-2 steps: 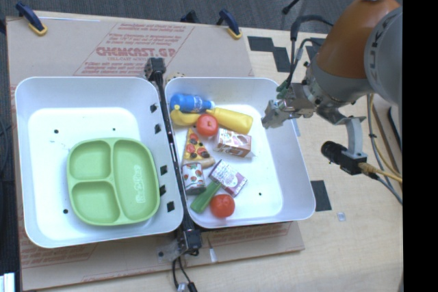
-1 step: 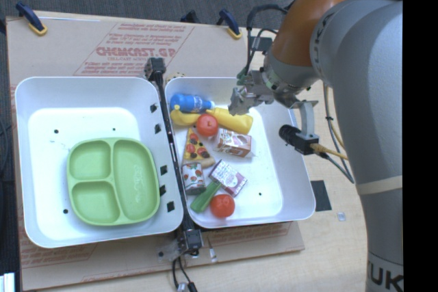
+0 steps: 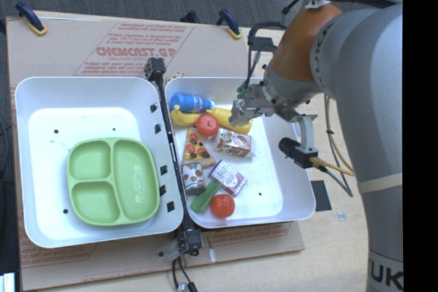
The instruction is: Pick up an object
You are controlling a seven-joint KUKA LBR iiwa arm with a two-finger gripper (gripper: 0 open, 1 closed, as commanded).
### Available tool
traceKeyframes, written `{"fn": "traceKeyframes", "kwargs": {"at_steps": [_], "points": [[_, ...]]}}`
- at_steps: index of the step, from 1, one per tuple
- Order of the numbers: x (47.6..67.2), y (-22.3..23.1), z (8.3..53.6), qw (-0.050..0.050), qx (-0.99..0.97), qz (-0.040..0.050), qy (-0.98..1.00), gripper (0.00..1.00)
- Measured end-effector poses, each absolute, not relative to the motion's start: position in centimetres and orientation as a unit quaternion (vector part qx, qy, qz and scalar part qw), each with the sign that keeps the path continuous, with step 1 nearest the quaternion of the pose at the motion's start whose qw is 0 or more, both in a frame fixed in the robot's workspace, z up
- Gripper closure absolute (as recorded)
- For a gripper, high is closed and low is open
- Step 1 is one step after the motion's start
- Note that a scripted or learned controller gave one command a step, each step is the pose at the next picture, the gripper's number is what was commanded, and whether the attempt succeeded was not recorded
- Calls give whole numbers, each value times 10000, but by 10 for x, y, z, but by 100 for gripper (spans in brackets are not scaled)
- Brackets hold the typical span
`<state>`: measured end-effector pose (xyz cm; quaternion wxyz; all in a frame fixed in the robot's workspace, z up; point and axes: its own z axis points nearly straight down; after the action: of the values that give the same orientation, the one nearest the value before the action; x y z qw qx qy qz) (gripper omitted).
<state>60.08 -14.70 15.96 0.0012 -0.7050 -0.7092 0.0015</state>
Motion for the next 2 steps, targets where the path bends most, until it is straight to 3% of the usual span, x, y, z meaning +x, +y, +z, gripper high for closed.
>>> {"fn": "traceKeyframes", "kwargs": {"at_steps": [2], "points": [[561,-211,152,15,-7056,8,-7086,100]]}}
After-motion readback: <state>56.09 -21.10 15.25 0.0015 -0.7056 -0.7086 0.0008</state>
